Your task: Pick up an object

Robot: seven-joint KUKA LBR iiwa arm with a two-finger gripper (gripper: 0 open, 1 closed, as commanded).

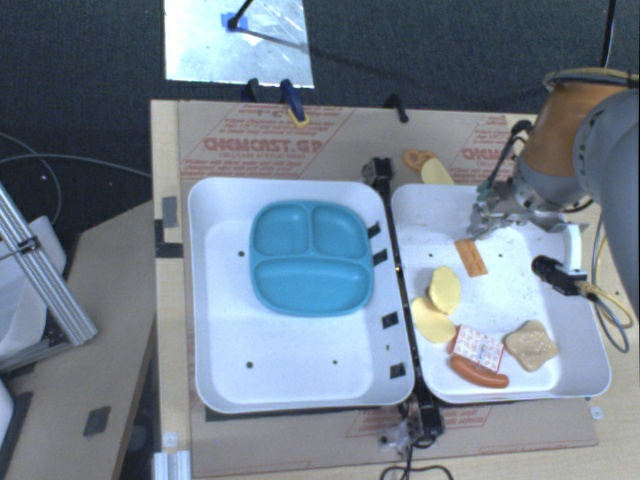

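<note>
My gripper (487, 212) hangs low over the upper part of the right bin (590, 363), just above and right of a small orange block (471, 257). I see nothing held in it. Lower in that bin lie two pale yellow slices (445, 289) (433, 321), a red and white patterned piece (477, 347), a red sausage (478, 372) and a tan bread-like piece (530, 345). A blue divided plate (310, 258) lies in the left bin (225, 368).
A yellow and orange toy (430, 167) lies on the cardboard just beyond the right bin's far rim. A black and white fitting with a cable (560, 271) sits over the right bin's right side. Blue clamps (292, 103) hold the board's far edge.
</note>
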